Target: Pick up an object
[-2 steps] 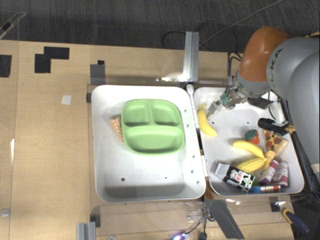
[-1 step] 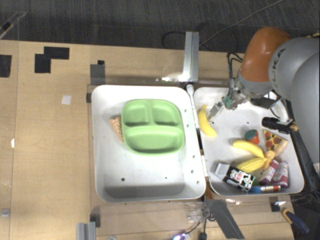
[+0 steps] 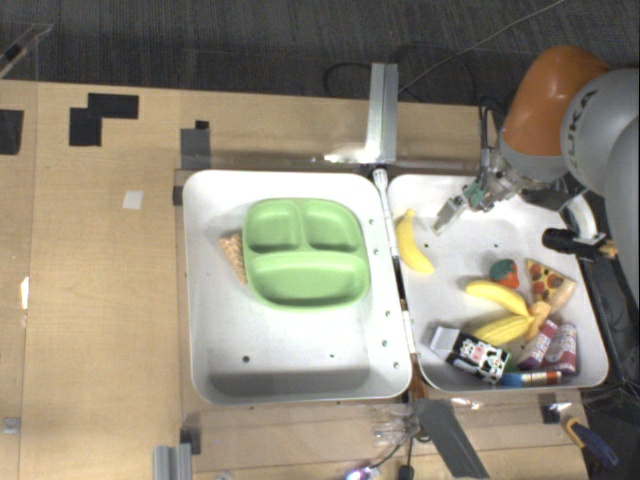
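My gripper (image 3: 462, 204) hangs over the back part of the right bin (image 3: 455, 278), above bare white floor. It points down and left toward a single yellow banana (image 3: 412, 244) that lies against the bin's left wall, a short way from the tip. Nothing shows in the gripper. Toward the front right lie a bunch of yellow bananas (image 3: 505, 311), a red and green toy fruit (image 3: 503, 271), a pizza slice (image 3: 547, 282), two small cans (image 3: 553, 346), a black printed box (image 3: 477, 356) and a marker (image 3: 535, 376).
The left bin (image 3: 215, 348) holds a green divided plate (image 3: 303, 251) with a tan waffle-like piece (image 3: 233, 255) tucked under its left edge. A metal post (image 3: 383, 113) stands behind the seam between the bins. The grey arm with its orange band (image 3: 545, 103) comes in from the upper right.
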{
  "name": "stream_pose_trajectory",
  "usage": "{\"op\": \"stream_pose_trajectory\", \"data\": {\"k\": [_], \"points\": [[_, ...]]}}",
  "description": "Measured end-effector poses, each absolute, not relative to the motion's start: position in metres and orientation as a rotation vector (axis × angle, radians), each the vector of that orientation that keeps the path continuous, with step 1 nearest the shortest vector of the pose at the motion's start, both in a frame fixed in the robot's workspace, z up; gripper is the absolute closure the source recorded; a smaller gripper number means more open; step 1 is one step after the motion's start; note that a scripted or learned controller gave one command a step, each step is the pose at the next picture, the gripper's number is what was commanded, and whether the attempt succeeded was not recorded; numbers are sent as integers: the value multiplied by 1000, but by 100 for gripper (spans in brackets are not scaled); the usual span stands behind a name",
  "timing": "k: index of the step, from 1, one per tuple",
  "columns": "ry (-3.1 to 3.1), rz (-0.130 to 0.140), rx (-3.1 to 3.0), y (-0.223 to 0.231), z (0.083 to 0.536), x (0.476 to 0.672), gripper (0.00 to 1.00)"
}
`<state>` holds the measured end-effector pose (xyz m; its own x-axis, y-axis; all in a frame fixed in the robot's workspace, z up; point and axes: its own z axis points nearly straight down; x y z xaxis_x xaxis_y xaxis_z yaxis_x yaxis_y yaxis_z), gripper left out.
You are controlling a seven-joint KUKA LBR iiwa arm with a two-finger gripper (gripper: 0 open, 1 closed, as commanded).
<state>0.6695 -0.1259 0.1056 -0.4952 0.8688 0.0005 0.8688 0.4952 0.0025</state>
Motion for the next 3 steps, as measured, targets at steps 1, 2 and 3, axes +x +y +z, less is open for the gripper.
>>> {"op": "stream_pose_trajectory", "data": {"k": [1,2,3], "points": [[2848,2,1313,-93,120,670,0],[2635,7,1696,-79,188,657,0],[2727,-4,1566,-92,94,669,0]]}}
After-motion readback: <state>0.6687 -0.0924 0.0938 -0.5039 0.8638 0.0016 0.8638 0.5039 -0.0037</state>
